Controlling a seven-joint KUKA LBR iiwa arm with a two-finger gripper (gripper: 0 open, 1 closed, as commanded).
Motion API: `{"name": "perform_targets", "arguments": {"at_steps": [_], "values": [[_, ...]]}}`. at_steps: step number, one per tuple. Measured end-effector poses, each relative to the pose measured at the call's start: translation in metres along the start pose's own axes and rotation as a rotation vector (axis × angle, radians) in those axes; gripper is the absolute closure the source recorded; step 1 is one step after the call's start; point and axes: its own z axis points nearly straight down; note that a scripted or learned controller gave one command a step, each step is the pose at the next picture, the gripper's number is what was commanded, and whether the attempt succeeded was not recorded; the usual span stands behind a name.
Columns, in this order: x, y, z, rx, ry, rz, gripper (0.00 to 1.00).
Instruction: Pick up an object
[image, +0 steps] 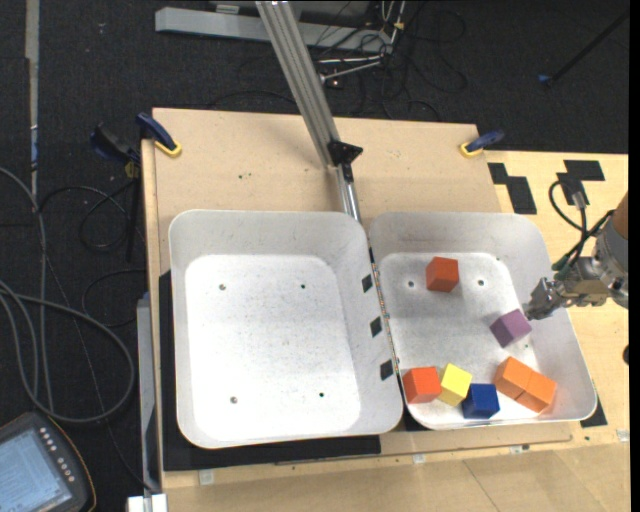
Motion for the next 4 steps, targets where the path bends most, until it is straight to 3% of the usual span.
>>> {"name": "perform_targets", "arguments": {"at_steps": [4], "values": [[0.215, 0.009, -0.012, 0.005, 0.004, -0.006, 1.00]]}}
